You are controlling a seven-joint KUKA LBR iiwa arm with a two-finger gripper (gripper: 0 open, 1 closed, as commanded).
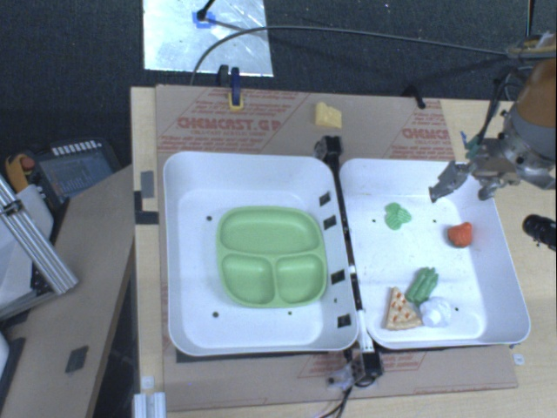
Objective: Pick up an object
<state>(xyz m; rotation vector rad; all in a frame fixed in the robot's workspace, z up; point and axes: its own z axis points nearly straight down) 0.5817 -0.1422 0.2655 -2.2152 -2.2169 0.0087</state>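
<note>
1. While I watch from the fixed overhead camera, the biggest things are the two white bins on the bench; I take the right bin (pixel 496 259) as my landmark, since all the loose items lie in it.
2. The left bin (pixel 187 233) sits touching the right bin's left wall and holds a green divided plate (pixel 265 257), probably a drop-off spot rather than anything to grab.
3. The arm reaches in over the right bin's upper right corner, and the gripper (pixel 466 184) hangs above the bin's back edge with its two fingers spread apart and nothing between them, which I read as ready for a descent.
4. The red object (pixel 459 233), small, rounded and tomato-like, lies near the right bin's right wall, just below the gripper; I judge it the likeliest pick.
5. The green broccoli-like piece (pixel 397 216) sits near the right bin's middle, well clear of the walls.
6. Toward the right bin's front edge, a pizza slice (pixel 401 310), a green leafy toy (pixel 424 284) and a white lump (pixel 437 311) crowd together, touching, so a clean grasp there looks harder.
</note>
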